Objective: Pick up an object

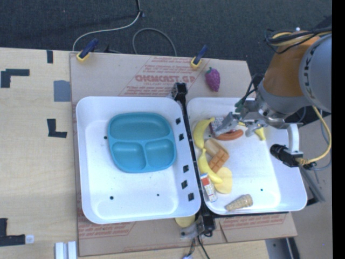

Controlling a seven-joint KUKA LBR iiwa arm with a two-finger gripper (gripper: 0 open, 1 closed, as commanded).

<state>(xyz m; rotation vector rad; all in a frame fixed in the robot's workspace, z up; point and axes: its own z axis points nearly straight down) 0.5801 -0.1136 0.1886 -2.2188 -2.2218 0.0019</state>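
My gripper point(225, 125) hangs over the hot dog point(233, 135) — long axis left-right — grip state unreadable.

You've got a heap of toy food in the right bin point(280, 193), crowded along its left side. A yellow banana point(200, 132) curves at the top, a red hot dog point(229, 135) lies flat just beside it. Below sits a brown waffle point(218, 156), then a yellow lemon point(222, 179), and a tan cone point(239, 202) near the front wall.
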